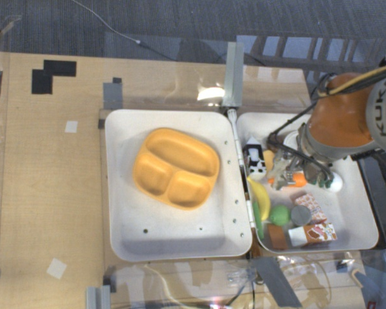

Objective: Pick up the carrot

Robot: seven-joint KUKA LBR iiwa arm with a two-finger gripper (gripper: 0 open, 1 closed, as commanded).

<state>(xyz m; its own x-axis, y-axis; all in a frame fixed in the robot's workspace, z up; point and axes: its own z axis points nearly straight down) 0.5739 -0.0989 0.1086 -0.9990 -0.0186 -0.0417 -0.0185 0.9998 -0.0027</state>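
On the tabletop, near its left edge, sit small pale squares, and toward the far left corner a black stepped mark. The left bin holds a yellow tray with three compartments, lying a little toward the bin's far edge and turned at a slant. A grey post stands at the far edge where the two bins meet. The right bin is crowded. Along its left wall, from far to near, are a small black-and-white toy, a banana and a green ball, with a brown piece in the near left corner. Beside these, along the near edge, lie a grey round cap and a red and white carton, with a pale patterned packet just beyond. The carrot, seen as a small orange patch, is near the middle of the right bin, right at the pincer. The pincer is low over that spot, but I cannot tell whether it is apart or closed, nor whether the carrot is between its tips. A white and green object lies just right of the carrot. The arm's orange band hangs above the bin's far right part.
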